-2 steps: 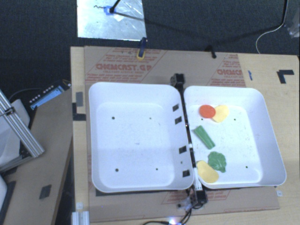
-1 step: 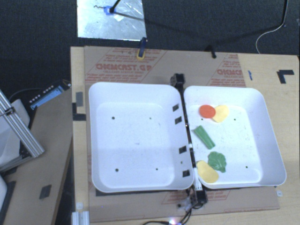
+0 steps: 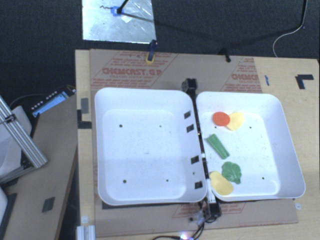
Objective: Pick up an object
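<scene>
From the overhead camera I can't tell whether the claw is spread or pressed together, so no call on that.

The left bin [image 3: 145,149] and the right bin [image 3: 287,149] sit side by side on the tabletop [image 3: 125,69], touching along the middle. All the pickable stuff is in the right bin, toward its left half. An orange disc [image 3: 221,118] is up top, touching a pale yellow piece [image 3: 235,120] on its right. Below them lies a green stick [image 3: 217,146], flat, with its long axis running upper-left to lower-right. Further down, a green leafy piece [image 3: 231,171] overlaps a second yellow piece [image 3: 221,183] near the bin's front-left corner.
</scene>
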Tool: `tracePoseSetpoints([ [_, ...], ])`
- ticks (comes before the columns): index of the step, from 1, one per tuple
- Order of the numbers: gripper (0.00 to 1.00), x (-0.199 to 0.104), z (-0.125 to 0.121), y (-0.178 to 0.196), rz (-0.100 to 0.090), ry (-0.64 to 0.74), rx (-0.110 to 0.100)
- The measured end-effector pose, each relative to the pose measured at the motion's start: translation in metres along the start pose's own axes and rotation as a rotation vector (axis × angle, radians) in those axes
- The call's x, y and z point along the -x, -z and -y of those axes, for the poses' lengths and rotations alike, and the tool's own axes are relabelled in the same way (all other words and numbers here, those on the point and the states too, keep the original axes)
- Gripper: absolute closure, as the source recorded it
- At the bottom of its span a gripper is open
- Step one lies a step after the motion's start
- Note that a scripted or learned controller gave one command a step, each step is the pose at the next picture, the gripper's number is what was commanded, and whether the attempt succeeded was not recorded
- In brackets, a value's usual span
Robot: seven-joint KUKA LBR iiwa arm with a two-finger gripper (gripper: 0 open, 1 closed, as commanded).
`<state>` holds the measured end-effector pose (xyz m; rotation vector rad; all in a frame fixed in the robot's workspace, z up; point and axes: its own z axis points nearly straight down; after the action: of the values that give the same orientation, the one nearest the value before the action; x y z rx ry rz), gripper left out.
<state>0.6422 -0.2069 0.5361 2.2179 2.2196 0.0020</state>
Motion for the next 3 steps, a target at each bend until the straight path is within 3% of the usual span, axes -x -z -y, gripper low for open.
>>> tracePoseSetpoints([
  [1,1.0,-0.0017,-0.0271,-0.0014,0.0,0.005,-0.001],
  [3,1.0,-0.0017,-0.0265,-0.0007,0.0,0.004,-0.001],
])
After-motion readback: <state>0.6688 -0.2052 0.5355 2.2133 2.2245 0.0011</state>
